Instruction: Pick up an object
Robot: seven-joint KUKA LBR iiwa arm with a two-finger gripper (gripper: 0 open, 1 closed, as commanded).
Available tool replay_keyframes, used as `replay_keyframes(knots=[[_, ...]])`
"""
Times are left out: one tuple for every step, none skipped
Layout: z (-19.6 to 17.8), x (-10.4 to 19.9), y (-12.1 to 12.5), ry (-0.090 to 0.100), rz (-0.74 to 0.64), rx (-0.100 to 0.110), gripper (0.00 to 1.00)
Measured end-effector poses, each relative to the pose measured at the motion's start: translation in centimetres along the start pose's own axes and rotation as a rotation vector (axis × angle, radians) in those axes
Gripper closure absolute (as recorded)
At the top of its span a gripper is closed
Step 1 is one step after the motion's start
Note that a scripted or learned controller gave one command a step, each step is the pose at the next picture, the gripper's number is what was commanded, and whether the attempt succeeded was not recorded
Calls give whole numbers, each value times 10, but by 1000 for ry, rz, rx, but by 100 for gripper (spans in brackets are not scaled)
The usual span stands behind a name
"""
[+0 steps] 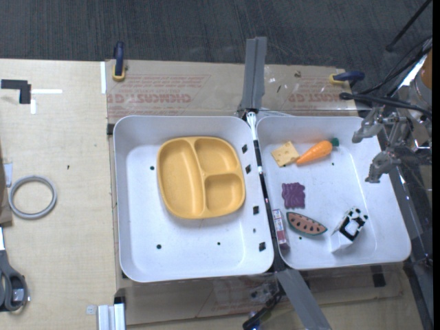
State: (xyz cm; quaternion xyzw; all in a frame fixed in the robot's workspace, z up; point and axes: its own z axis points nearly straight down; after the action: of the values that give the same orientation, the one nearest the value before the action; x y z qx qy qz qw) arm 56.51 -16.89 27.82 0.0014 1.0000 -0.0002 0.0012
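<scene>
In the right bin lie a wedge of yellow cheese, an orange carrot, a purple bunch of grapes, a watermelon slice and a black-and-white carton. A small pink bar rests against that bin's left wall. My gripper hangs over the bin's right side, to the right of the carrot and above the carton. Its fingers stand apart, open, with nothing between them.
The left bin holds a yellow divided plate. A grey ring and scissors lie on the bench at the far left. Cables and a metal frame crowd the right edge.
</scene>
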Motion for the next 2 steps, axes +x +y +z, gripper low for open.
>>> replay_keyframes(knots=[[186, 57, 58, 1, 177, 0, 0], [186, 26, 66, 1, 405, 1, 0]])
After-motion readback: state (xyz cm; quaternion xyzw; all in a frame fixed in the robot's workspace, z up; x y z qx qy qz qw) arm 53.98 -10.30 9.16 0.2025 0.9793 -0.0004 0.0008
